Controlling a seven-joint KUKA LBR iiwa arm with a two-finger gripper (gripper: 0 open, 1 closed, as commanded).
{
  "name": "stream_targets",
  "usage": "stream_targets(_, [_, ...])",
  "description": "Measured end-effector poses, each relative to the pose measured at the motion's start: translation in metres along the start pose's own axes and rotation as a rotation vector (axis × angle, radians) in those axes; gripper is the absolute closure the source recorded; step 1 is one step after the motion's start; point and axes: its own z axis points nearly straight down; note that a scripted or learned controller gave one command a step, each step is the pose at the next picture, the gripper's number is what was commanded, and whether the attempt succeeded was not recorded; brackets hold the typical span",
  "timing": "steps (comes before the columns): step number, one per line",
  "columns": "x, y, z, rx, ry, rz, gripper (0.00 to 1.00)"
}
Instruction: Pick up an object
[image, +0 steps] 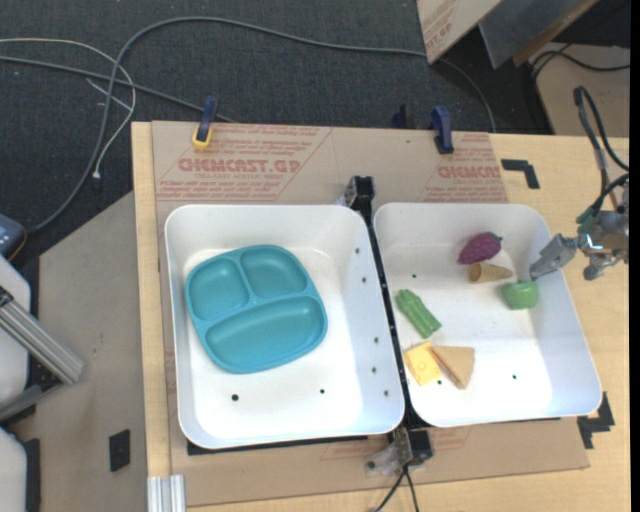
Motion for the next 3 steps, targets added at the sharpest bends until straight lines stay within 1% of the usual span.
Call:
stream_targets(1, [0.000, 0.001, -0.002, -0.005, -0.002, -0.001, 0.00])
stream_targets(2, [0.004, 0.011, 0.048, -0.003, 0.000, -0.002, 0.00])
stream_targets(3, [0.000, 0.003, 0.097, -0.004, -0.001, -0.001, 0.00])
